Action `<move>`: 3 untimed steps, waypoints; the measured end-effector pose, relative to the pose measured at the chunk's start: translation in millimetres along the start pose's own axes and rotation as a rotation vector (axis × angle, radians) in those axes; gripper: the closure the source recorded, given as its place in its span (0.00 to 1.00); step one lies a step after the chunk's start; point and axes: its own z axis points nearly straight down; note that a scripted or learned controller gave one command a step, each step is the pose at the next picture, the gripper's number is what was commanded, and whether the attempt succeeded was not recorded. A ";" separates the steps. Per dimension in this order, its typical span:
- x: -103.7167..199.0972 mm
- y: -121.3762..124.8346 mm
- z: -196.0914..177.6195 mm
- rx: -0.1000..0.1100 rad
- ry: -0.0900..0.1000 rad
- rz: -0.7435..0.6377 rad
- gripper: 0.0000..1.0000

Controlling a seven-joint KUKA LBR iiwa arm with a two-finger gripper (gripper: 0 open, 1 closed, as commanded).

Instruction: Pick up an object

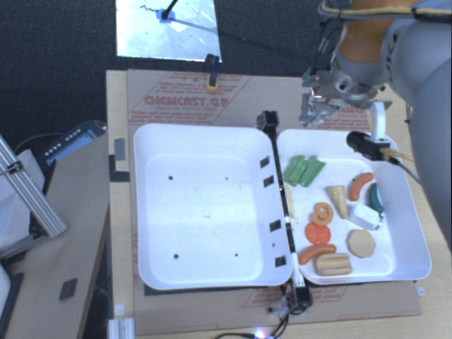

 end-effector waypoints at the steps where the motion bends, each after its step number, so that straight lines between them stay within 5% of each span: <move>1: 67.2 0.3 72.2 0.012 0.003 -0.003 1.00; 2: 131.8 3.3 -47.9 -0.002 0.005 -0.005 1.00; 3: 167.5 -7.3 13.6 0.013 0.002 -0.001 1.00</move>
